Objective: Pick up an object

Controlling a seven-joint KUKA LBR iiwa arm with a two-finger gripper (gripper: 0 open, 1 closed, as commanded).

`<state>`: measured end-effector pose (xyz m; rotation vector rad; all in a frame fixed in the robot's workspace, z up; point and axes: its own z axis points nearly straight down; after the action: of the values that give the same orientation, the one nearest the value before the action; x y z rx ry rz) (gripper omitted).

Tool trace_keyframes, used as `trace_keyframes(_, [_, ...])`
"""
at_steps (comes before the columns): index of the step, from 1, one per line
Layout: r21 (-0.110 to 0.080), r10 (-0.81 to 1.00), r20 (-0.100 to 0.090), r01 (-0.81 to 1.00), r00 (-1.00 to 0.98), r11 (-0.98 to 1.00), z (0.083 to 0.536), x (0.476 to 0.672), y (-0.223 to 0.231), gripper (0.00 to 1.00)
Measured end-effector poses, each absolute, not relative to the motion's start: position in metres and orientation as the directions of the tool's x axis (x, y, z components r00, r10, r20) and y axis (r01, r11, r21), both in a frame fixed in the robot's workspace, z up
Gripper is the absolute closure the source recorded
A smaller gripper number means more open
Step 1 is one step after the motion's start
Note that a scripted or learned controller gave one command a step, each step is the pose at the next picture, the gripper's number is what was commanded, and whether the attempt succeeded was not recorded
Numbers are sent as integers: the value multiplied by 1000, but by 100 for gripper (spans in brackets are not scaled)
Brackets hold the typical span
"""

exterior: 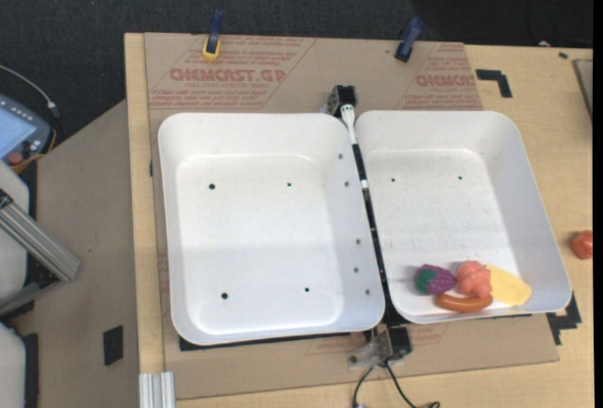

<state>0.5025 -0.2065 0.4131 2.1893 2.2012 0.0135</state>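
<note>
Camera view: glossy plastic toys (468, 285); smooth right bin (490, 199).

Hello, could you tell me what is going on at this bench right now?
Nothing is being handled at this moment. Two shallow white bins sit side by side on the bench. The right-hand bin holds a cluster of small toys in its near corner: a purple bumpy piece, a pink lumpy piece, a flat yellow piece and an orange sausage-shaped piece. They lie untouched.

One fixed camera — high above, slanting down on both bins (170, 208).
</note>
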Motion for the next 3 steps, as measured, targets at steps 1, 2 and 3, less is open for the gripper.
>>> trace_keyframes(1, [-7, 1000, 2, 1000, 2, -2, 346, 487, -221, 100])
trace_keyframes(2, [5, 1000, -4, 1000, 0, 0, 361, 489, -221, 100])
trace_keyframes(3, [8, 1000, -6, 1000, -1, 1, 372, 490, -221, 100])
